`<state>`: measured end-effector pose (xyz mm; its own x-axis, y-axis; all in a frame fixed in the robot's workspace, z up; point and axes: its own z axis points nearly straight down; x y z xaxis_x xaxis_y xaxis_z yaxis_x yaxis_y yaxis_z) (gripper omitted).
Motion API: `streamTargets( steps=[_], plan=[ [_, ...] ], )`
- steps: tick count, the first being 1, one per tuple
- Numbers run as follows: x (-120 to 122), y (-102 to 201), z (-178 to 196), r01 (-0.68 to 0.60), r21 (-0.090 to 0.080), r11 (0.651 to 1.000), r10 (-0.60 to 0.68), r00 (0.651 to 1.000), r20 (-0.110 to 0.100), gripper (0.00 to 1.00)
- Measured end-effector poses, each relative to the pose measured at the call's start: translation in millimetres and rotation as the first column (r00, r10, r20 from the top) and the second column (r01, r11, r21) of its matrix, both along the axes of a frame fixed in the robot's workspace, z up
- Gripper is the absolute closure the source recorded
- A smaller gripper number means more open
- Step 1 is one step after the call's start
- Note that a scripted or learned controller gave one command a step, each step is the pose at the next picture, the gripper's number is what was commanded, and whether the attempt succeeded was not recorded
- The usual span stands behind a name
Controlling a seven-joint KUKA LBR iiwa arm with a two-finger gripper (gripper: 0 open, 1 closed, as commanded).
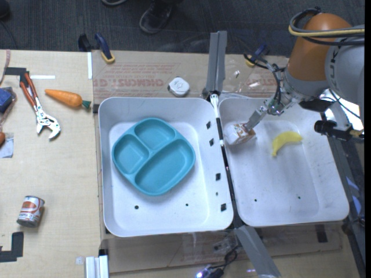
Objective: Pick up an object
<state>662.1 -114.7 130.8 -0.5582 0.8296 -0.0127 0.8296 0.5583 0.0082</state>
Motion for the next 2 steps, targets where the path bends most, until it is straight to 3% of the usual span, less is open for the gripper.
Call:
streamTargets(
  steps=[1,2],
  plan=[
    [-77.8,-105.7,-37.5,0.157,0.007,0.988,-0.156,0.988,-0.012,0.00],
    [-76.9,-106.3,-27.3,0.161,0.006,0.987,-0.161,0.987,-0.008,1.00]
  ],
)
